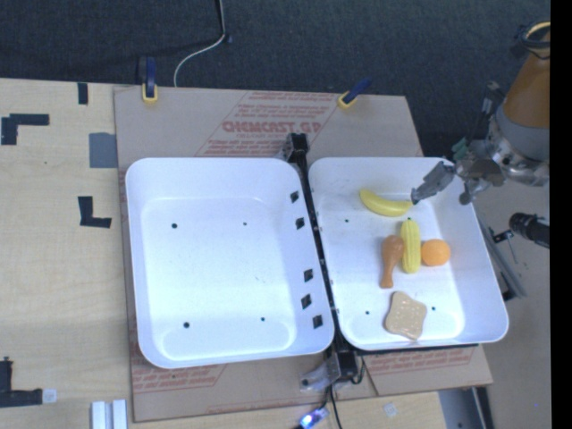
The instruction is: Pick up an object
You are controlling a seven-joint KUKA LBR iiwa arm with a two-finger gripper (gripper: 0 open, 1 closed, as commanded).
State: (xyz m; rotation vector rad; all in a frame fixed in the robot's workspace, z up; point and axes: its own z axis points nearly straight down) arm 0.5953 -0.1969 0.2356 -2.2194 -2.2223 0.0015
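From my feed I see a pale wooden bench (54,266) marked with dark tape pieces (89,213). A brown cardboard sheet (259,123) lies on it, held by two clamps (148,86). Dark carpet (357,25) lies beyond, crossed by a white cable (210,38).

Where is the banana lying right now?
The banana lies in the right bin, near its far edge, just left of the gripper and above the corn cob.

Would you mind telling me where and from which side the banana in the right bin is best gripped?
Probably across its thick middle, from straight above. The banana lies flat in the right bin, apart from the corn below it, so both long sides look free for the tool, which sits just to its right. The tapered tips offer less purchase.
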